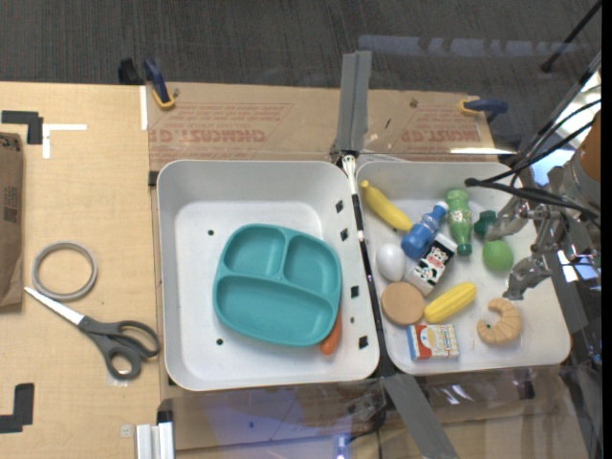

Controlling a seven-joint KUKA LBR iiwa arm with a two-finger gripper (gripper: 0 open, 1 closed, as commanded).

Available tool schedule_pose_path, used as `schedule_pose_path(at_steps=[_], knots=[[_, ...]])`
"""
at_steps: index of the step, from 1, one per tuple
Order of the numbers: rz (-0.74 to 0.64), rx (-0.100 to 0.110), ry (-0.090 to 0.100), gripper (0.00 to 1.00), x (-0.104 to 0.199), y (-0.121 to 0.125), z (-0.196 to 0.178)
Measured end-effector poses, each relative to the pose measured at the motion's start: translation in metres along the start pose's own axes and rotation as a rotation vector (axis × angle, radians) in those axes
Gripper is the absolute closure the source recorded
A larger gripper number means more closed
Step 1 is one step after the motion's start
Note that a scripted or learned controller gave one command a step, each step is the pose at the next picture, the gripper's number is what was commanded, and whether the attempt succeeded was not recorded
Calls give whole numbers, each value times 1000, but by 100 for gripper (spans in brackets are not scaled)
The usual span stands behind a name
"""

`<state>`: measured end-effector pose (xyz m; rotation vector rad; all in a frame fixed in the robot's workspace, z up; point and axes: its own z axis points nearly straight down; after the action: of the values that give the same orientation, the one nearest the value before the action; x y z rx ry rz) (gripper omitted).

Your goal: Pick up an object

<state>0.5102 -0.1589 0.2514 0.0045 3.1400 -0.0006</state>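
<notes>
Camera view: end effector [521, 249] open, beside green ball [496, 254].

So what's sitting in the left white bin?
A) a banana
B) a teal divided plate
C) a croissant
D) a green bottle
B: the teal divided plate lies in the left bin, an orange item peeking out under its lower right edge; the other foods are in the right bin.

orange item [331, 337] mostly hidden under teal tray [277, 285].
</notes>
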Motion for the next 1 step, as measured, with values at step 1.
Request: schedule_pose_path(at_steps=[1], knots=[[102, 0, 0, 0, 6, -21, 160]])
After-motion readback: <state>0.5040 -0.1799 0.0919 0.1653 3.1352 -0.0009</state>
